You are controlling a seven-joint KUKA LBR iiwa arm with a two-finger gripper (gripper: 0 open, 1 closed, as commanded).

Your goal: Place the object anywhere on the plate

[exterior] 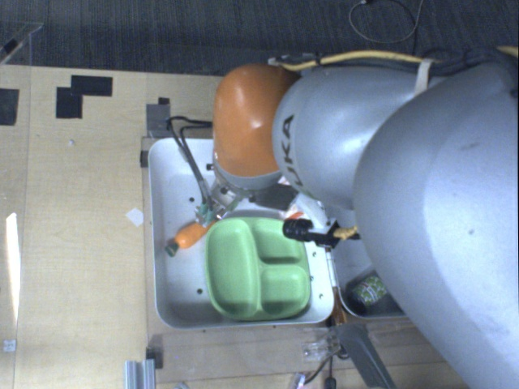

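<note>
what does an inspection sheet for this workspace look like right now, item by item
surface: light wooden bench bearing two shallow white bins; the left bin is in full view, the right bin is mostly hidden by the arm.
job's things: green divided plate lying in the left bin; toy carrot beside the plate's upper left edge, on the bin floor, not on the plate.
clutter: a dark round object in the right bin, too hidden to identify.
grippers: pincer sits just above the carrot; open or shut cannot be told.
cables: black cable running along the arm to the wrist; yellow cable over the arm; thin dark cable on the floor.
surroundings: dark carpet beyond the bench; black markers on the bench top.
</note>
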